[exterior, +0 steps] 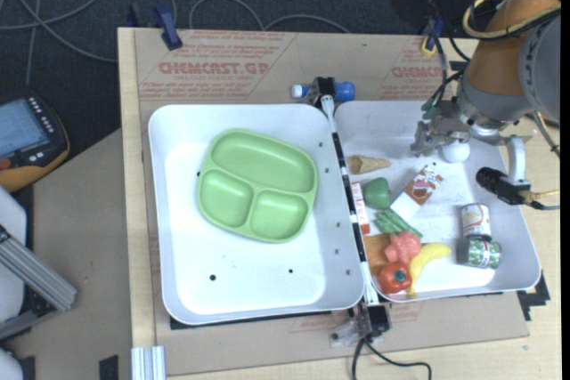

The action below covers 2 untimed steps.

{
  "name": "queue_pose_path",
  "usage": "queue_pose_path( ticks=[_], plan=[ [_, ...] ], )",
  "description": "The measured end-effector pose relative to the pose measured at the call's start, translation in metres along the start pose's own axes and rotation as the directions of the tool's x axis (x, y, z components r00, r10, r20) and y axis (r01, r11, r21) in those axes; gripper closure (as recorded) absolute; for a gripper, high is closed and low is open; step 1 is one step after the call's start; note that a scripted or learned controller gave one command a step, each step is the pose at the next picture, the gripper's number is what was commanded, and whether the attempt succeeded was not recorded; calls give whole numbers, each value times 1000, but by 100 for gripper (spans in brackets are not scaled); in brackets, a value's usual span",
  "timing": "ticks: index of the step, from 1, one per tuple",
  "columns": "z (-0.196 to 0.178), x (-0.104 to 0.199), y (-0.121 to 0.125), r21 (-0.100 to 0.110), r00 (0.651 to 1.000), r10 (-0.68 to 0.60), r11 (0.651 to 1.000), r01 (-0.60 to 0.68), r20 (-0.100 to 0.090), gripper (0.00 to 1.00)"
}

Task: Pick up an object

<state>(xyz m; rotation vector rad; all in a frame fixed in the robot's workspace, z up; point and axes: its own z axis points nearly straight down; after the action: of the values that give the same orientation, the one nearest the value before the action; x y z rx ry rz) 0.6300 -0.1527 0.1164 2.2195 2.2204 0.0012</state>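
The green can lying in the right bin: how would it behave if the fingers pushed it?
The green can lies on its side, so it would probably roll. The banana beside it may stop it. Its round wall might slip from a pinch.

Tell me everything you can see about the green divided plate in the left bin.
The green plate is pale green, looks like smooth moulded plastic, with rounded corners. It has three compartments: one long one on the far side and two smaller ones on the near side. It lies flat and right side up, turned slightly askew, on the floor of the left bin, toward the far half.
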Motion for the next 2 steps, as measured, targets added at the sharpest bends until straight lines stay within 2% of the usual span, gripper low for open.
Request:
queue_pose_path(
  ticks=[1, 2],
  plan=[
    [0, 0, 0, 0, 1000, 0, 1000, 0, 0, 0],
    [4, -19, -41, 4, 1000, 2, 1000, -2, -1, 0]
  ],
)
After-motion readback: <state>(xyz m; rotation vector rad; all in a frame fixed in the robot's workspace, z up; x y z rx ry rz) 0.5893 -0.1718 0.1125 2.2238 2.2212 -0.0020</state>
